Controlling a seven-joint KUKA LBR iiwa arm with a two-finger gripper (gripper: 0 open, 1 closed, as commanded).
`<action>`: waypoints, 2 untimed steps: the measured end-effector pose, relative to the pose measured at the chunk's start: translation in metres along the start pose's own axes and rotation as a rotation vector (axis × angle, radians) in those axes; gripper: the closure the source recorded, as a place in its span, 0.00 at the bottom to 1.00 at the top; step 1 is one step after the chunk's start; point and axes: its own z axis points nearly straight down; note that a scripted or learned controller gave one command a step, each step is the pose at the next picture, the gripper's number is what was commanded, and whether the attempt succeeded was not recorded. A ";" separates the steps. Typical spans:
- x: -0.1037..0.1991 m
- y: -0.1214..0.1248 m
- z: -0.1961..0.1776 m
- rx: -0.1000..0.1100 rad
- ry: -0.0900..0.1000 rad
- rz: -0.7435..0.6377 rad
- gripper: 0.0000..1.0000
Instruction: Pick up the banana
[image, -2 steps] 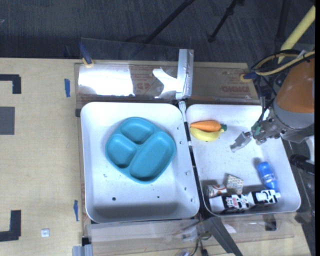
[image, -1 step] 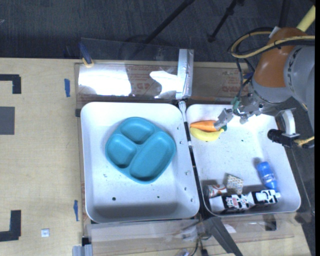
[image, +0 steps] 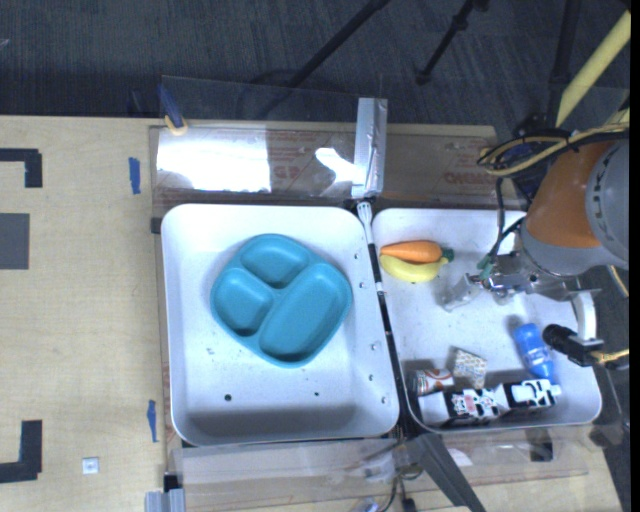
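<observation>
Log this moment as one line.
banana: right bin, top left, under carrot | gripper: right of banana, apart | not picked

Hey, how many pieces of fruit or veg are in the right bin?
2. A banana and a carrot lie touching at the bin's far left corner, carrot on the far side. The clutter along the near wall could hide more.

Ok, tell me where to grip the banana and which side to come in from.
Grip the banana across its middle, coming straight down from above. It lies flat, long axis left to right, with the carrot pressed along its far side and the bin wall near its left end, so the near side is the freer one. Fingers closing front to back may nudge the carrot.
</observation>
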 end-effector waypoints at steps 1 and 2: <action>-0.012 -0.025 0.000 0.004 0.002 0.126 0.00; -0.011 0.006 0.000 -0.001 0.000 0.145 0.00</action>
